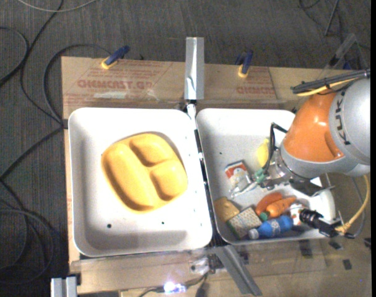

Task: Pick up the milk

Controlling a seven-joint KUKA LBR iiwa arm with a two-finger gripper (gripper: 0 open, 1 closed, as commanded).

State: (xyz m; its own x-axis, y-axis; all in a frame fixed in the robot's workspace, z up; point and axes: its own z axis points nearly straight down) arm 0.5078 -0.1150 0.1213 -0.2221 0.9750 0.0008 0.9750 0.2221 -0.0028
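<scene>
At the near edge of the right bin (207, 166), a blue bottle (275, 228) lies along the rim, with a patterned block (243, 218) and a brown lump (225, 208) to its 9 and 10 o'clock and an orange piece (275, 204) just at its 12.

Farther in, the jaws (254, 179) hang low under the grey and orange arm (318, 135). Blur and the wrist's bulk hide how wide they stand, so I cannot tell, and nothing is visibly in them.

The milk (236, 169), a small white carton with red print, lies just beside them at about 10 o'clock. Whether they touch is unclear. Its long axis seems to run from 11 to 5 o'clock, roughly toward the jaws, so the next move is probably a short shift that way.

Beyond, a yellow object (262, 153) sits at their 1 o'clock.
</scene>
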